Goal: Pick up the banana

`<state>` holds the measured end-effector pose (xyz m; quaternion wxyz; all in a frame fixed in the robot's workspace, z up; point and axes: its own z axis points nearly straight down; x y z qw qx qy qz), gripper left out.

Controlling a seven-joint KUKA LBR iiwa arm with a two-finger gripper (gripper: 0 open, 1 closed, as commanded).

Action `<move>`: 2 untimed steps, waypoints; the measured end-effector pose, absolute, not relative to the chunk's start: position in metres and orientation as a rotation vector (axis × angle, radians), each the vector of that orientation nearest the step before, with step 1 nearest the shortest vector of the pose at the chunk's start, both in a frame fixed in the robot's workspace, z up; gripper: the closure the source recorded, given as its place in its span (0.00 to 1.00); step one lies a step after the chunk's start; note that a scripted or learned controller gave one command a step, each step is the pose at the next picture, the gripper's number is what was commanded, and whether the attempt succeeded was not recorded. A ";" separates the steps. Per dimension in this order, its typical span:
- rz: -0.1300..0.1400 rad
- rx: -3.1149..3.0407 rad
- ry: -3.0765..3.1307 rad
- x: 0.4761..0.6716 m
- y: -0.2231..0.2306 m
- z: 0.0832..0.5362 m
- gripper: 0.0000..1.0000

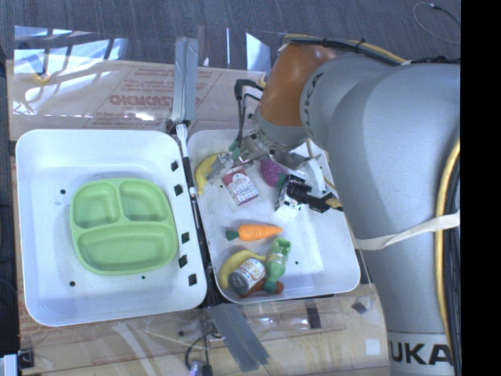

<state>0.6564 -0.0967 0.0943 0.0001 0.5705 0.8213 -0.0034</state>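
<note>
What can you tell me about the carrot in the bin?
The carrot is a small orange toy, smooth like plastic, with a little green stub at its left end. It lies flat on its side, pointing left to right, near the middle of the right bin. It rests on the white floor with bare space around it. A green bottle lies just below it, and a small red and white carton lies above. Nothing seems to touch it but the bin.

Tray [122, 227] in left bin [39, 210]
</note>
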 end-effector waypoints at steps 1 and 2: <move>-0.004 1.785 2.583 0.658 -0.094 0.105 1.00; -0.003 1.779 2.586 0.658 -0.093 0.115 1.00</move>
